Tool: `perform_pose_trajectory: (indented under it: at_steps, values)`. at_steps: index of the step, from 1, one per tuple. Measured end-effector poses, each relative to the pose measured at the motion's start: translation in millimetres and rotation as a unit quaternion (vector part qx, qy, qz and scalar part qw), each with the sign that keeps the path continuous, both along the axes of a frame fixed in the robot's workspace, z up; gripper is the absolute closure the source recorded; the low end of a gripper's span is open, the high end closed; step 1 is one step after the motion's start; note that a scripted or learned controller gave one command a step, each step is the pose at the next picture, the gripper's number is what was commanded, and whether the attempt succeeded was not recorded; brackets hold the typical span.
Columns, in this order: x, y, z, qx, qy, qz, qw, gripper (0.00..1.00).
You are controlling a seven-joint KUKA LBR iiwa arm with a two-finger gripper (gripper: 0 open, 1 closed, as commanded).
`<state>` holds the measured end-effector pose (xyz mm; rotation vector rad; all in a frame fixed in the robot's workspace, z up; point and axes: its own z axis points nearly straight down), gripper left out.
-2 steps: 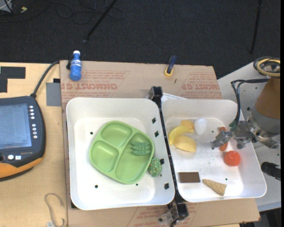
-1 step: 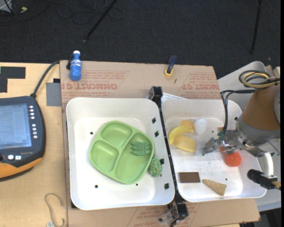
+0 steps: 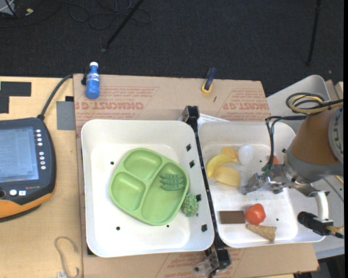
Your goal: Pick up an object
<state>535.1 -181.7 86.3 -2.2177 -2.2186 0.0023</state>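
My gripper [image 3: 250, 184] sits low in the right bin [image 3: 232, 133], near its middle, arm coming in from the bin's right edge. My jaws look narrowly parted with nothing between them; tips just beside the yellow banana pieces [image 3: 223, 168], touching or not I cannot tell.

Right bin contents: banana pieces at upper left of the bin floor, a white egg-shaped object [image 3: 246, 153] just right of them near the back wall. Red tomato [image 3: 255, 214] toward the front edge, brown rectangular block [image 3: 232, 216] just left of it, tan cone-like piece [image 3: 262, 231] just in front of it by the front wall.

Left bin [image 3: 98, 184]: green divided plate [image 3: 145, 185] in the middle, tilted. Dark green pea pod [image 3: 172, 180] lies in the plate's right compartment. Small green bumpy piece [image 3: 190, 204] off the plate's right rim, near the divider between bins.

Behind the bins, flat cardboard [image 3: 162, 100] with red print, upside down from this view; lettering too blurry to read with confidence. Blue bottle with white cap [image 3: 93, 80] stands at the cardboard's back left corner. Yellow-and-blue clamp [image 3: 209, 80] at the cardboard's back edge, centre.

Left side of the bench: a grey control pendant [image 3: 17, 164] with lit screen, orange underside; screen text unreadable.
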Motion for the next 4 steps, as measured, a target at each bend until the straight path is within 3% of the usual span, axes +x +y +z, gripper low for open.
perform_pose_trajectory:
  at_steps: [1, 3, 4]
  values:
    - [-0.2, -2.1, 11.5, 0.0000, 0.000, -0.003, 1.0000, 1.00]
    - [5.4, -0.9, 119.4, -0.0019, -0.004, 0.000, 1.0000, 1.00]
    - [5.7, -2.2, 142.6, -0.0012, -0.003, 0.000, 1.0000, 1.00]
